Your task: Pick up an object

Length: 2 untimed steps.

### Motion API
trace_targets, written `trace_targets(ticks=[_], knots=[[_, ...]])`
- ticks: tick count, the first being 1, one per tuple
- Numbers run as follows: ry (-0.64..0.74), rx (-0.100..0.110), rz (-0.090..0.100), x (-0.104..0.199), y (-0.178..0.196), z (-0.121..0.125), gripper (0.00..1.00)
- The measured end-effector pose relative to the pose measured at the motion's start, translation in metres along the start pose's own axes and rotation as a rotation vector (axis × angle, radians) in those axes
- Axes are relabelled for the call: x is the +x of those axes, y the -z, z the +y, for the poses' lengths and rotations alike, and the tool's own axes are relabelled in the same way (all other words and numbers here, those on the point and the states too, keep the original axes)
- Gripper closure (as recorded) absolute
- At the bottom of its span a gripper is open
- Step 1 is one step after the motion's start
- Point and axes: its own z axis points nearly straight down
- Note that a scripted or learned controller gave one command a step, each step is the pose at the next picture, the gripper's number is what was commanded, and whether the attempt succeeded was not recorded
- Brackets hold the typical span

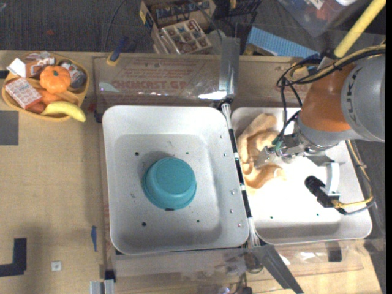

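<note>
1. Step in hand: I judge this the approach-to-grasp phase. The tool [269, 155] sits low in the right-hand shallow white bin [318, 222], at the right edge of a crumpled tan cloth-like object [257, 146] that lies against that bin's left wall.
2. Tool state: I cannot tell whether it is open or closed. The tip is small and merges with the cloth folds, and nothing is clearly seen between its parts, so I log no grip.
3. Other candidate: a teal round upturned plastic bowl [170, 183] rests near the middle of the left-hand shallow white bin [122, 133], well apart from the tool.
4. Next move, my judgement: confirm the tool straddles a fold of the cloth, close it, then lift straight up and check that the cloth comes away.
5. Edges: the cloth crowds the divider between the two bins, so there is little room to its left. The right bin's floor is bare to the right and toward the near edge, which is the open side for retreat.
6. The grey and orange arm [334, 106] overhangs the right bin's far corner.
</note>
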Motion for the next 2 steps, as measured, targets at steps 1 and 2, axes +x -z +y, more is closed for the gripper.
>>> trace_targets(ticks=[1,2], knots=[[0.095,-0.003,0.0,0.004,0.001,-0.007,0.0],[0.078,0.011,0.005,0.026,0.093,0.012,0.0]])
